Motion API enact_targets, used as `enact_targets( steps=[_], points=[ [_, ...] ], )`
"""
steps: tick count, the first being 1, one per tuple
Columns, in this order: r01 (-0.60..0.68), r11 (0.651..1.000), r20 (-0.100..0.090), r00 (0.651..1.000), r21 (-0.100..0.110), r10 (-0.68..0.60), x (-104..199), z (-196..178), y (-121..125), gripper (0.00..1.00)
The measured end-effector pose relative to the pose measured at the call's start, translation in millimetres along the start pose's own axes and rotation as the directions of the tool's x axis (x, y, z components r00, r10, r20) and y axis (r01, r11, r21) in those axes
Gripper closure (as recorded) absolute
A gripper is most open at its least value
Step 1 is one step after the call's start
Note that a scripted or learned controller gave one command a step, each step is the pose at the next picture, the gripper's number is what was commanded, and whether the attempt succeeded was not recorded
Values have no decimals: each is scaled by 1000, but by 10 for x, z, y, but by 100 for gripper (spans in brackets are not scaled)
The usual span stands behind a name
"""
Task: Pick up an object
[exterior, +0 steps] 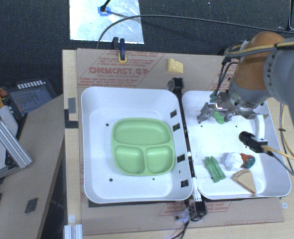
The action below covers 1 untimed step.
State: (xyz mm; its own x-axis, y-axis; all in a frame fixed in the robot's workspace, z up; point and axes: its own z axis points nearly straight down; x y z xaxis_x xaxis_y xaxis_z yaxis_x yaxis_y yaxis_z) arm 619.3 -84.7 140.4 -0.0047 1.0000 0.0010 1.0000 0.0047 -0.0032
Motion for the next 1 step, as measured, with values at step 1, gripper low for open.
enact_targets(
  steps=[1],
  points=[
    [-2, 1000, 1, 1000, -1, 2, 4, 519, 1, 0]
  ],
)
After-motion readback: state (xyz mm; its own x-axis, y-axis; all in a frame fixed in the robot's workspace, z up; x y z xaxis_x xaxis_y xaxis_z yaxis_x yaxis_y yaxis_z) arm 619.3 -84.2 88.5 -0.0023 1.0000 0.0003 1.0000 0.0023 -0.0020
